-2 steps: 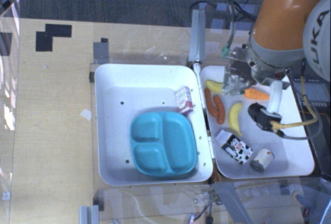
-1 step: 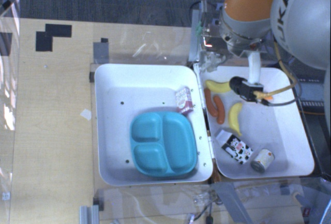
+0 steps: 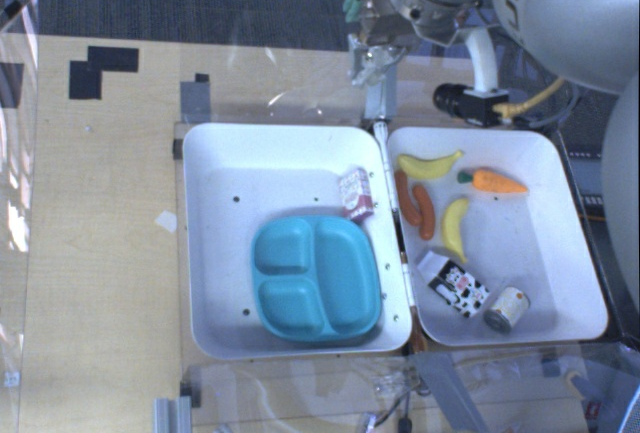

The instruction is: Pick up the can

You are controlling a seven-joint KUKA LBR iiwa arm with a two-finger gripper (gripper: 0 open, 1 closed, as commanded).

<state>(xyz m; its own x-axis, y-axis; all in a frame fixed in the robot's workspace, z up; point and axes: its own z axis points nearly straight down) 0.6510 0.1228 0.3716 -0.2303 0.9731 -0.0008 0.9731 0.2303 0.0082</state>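
Overhead, the hand (image 3: 372,64) is hovering behind the bins, grip unclear; the can (image 3: 506,308) is lying in the right bin (image 3: 570,221).

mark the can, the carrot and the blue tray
can (image 3: 506,309), camera view, on its side wall
carrot (image 3: 497,183), camera view, on the orange body
blue tray (image 3: 316,278), camera view, on the large compartment's floor

The grey arm reaches in from the upper right, its orange band at the top edge (just above the wrist). The gripper (image 3: 374,71) hangs at the far side, pointing down, holding nothing.
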